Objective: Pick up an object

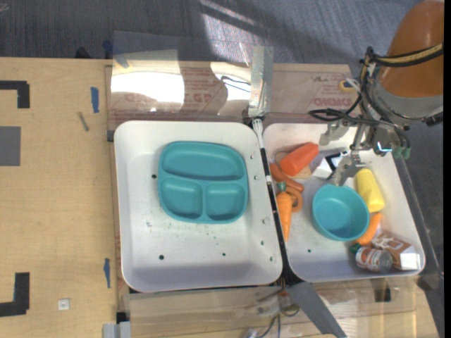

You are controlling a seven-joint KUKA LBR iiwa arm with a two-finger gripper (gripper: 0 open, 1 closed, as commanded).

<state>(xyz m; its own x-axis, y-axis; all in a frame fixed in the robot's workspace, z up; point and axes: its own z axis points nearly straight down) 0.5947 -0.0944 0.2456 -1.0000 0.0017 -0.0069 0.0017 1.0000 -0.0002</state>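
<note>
Nothing is lifted yet — the two-finger gripper [347, 169] hangs low over the right white bin [412, 210], its grip unreadable; candidates lie close: round teal bowl [340, 212] just below, yellow banana-shaped toy [369, 189] beside it.

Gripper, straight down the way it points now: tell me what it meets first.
Likely the rim of the teal bowl, since the gripper points down just above the bowl's upper edge in the right bin. The yellow object lies close beside that line; depth is unclear from this slanted view.

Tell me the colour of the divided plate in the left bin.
Teal, seen clearly in the camera view: divided plate.
</note>
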